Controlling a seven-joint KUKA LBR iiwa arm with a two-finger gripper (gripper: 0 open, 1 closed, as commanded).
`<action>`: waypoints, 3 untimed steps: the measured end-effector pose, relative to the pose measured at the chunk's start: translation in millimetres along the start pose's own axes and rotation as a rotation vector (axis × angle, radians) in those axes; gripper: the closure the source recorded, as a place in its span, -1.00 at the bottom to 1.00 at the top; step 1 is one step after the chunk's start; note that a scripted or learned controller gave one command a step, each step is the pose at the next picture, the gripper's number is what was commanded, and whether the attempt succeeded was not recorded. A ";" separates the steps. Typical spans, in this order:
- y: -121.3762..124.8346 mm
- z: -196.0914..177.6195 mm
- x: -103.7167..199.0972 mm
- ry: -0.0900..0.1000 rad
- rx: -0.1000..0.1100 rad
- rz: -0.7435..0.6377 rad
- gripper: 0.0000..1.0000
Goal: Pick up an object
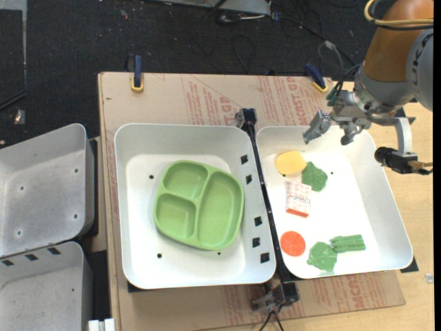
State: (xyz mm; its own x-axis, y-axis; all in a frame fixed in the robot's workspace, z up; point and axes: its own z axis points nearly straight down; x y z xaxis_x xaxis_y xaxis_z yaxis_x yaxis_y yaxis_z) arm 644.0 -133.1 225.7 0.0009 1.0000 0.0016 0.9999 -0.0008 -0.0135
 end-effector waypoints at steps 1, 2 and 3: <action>2.5 -8.7 0.5 -0.002 -0.014 -0.002 -1.00; 1.4 34.1 1.0 -0.002 -0.011 -0.001 -1.00; 8.5 91.1 -5.6 -0.002 -0.011 0.000 -1.00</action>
State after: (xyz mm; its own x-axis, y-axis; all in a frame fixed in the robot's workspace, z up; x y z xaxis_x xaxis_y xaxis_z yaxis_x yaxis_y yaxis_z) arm 651.3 -138.6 134.5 0.0008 1.0000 -0.0005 1.0000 -0.0008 -0.0028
